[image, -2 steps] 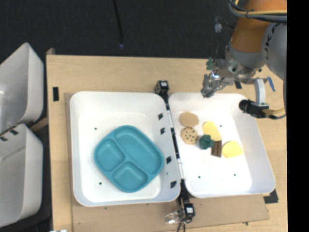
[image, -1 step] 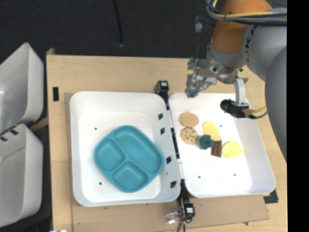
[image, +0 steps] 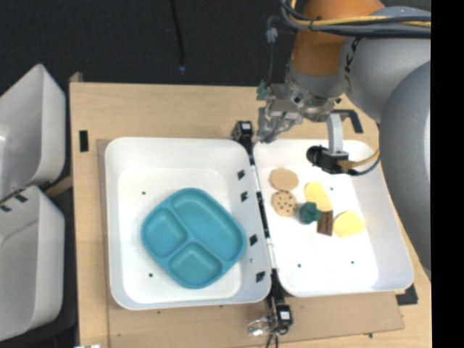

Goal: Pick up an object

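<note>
Hanging above the far edge of the right bin [image: 391, 267], near the divide: gripper [image: 272, 130], finger state cannot be told. Right bin holds tan cookie [image: 284, 179], chip cookie [image: 283, 204], teal piece [image: 309, 212], brown block [image: 325, 223], two yellow pieces [image: 349, 224], clustered. Left bin [image: 123, 267]: teal divided tray [image: 192, 236].

We see a teal divided plate [image: 192, 237] in a white bin [image: 123, 194], a tan cookie [image: 284, 179], a dark-speckled cookie [image: 283, 204], yellow pieces [image: 348, 224], and a brown block [image: 325, 223].
</note>
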Controlling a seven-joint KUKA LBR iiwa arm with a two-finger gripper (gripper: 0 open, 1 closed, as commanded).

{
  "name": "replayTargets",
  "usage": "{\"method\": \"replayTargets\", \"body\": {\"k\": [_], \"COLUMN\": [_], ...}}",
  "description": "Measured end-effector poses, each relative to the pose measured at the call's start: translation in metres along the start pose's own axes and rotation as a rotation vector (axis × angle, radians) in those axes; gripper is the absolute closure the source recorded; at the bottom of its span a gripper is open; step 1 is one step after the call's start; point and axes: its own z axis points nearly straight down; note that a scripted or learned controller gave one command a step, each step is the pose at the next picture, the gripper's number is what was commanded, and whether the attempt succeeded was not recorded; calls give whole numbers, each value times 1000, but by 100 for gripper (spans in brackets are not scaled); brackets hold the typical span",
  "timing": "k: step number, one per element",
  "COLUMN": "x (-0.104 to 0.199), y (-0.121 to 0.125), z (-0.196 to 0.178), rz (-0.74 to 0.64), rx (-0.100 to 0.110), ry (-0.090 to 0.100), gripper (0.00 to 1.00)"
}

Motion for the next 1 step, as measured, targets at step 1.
{"method": "replayTargets", "body": {"k": [1], "x": [56], "y": [7], "z": [13], "rz": [1], "rx": [0], "ry": [-1], "gripper": [100]}}
